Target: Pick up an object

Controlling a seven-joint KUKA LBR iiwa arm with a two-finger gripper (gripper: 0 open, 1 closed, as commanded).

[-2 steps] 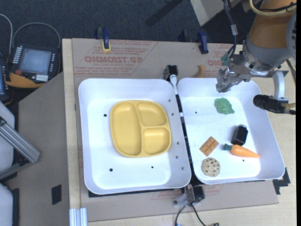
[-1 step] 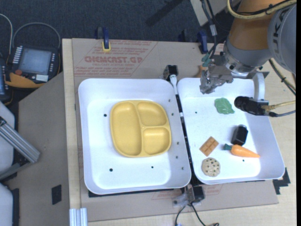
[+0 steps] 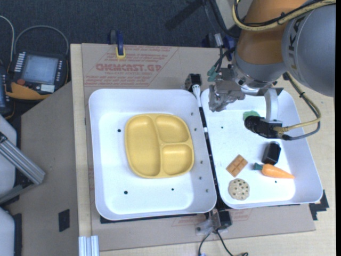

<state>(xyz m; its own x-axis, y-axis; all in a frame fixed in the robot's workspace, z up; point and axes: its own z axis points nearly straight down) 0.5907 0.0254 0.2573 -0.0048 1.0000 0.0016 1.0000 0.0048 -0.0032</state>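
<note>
Bins: two shallow white plastic bins side by side on the bench [image 3: 80, 143], which is covered w/ brown cardboard. Landmark = right white bin [image 3: 303, 193].

Left white bin [image 3: 106, 159], touching the right bin's left wall, holds a yellow plastic divided plate [image 3: 159, 144] w/ three compartments, roughly centred in it.

Inside the right bin:
- orange plastic carrot [image 3: 277, 170], lying flat near the bin's right wall, toward the near edge.
- small black rectangular block [image 3: 271, 153], just above the carrot, touching or nearly so; can't tell which.
- tan waffle-like square piece [image 3: 236, 165], mid-bin, left of the carrot, apart from it.
- round tan cookie w/ dark chips [image 3: 238, 189], just below the waffle piece, close to the bin's near edge.
- small green piece [image 3: 250, 114], upper part of the bin, mostly hidden; shape can't be told.

Grey KUKA arm w/ orange band [image 3: 272, 20] comes in over the bin's far right corner. Gripper [image 3: 221, 101] hangs over the bin's upper-left area, near the wall shared w/ the left bin, well apart from carrot, waffle piece and cookie. Fingers blurred & dark from this angle: can't tell if wide or narrow, nothing seen between them. Black cable fitting [image 3: 258, 125] sits under the wrist, right of the gripper, beside the green piece.
</note>
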